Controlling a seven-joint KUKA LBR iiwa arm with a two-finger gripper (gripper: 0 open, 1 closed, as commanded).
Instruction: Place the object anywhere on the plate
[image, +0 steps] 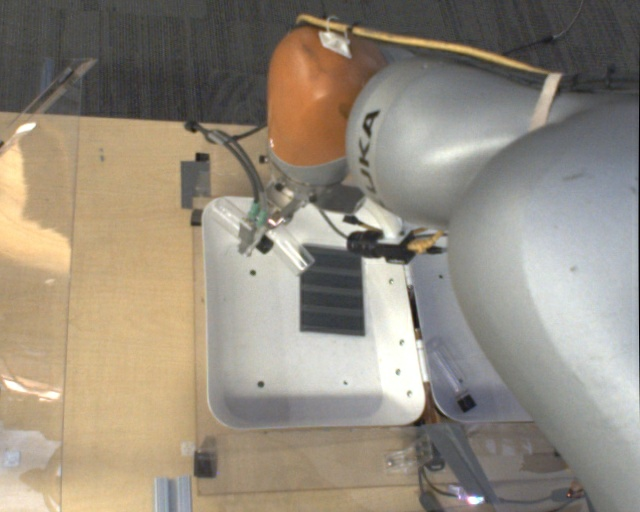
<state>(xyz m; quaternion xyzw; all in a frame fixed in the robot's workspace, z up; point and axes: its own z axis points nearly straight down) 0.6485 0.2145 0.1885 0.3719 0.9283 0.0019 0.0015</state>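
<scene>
A dark grey ribbed plate (333, 290) lies flat in the left white bin (222, 395), a little right of its middle. My gripper (261, 233) hangs over the bin's far left corner, up and to the left of the plate. Its two clear fingers (294, 257) are spread apart, one toward the bin's corner and one at the plate's near corner. A small green and black piece (258, 218) sits between them, close under the wrist. I cannot tell whether it is a held thing or part of the gripper.
The large grey arm with its orange band (305, 100) covers most of the right bin (490, 408). A small black piece (466, 403) lies in the visible part of that bin. A cable with a black connector (375, 243) hangs past the plate's far right corner.
</scene>
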